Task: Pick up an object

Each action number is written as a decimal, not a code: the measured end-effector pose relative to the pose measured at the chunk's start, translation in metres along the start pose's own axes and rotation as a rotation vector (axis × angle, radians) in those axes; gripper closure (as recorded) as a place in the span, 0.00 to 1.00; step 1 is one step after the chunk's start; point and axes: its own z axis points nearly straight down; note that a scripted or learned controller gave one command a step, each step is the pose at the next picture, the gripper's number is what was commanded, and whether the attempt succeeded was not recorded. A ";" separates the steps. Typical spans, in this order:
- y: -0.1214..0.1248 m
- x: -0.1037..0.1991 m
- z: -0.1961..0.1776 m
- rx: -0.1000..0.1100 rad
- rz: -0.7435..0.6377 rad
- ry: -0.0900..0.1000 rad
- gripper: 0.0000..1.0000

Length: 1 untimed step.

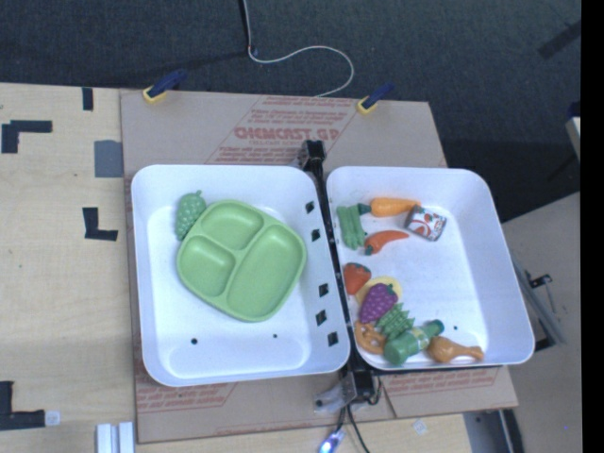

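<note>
Pale green divided plate (242, 260) in a white bin (160, 347). Purple grapes (376, 301), orange carrot (394, 206), red-and-white can (426, 223). Tan desk (47, 300) with black marks.

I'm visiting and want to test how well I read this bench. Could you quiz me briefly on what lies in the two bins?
1. True or false: the green divided plate lies in the left bin.
2. Which bin holds the small can? A left, B right.
3. Fill in: the purple grapes lie in the ____ bin.

Key: 1 true. 2 B. 3 right.
</note>
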 end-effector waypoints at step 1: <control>0.000 0.000 0.018 0.000 0.000 0.000 1.00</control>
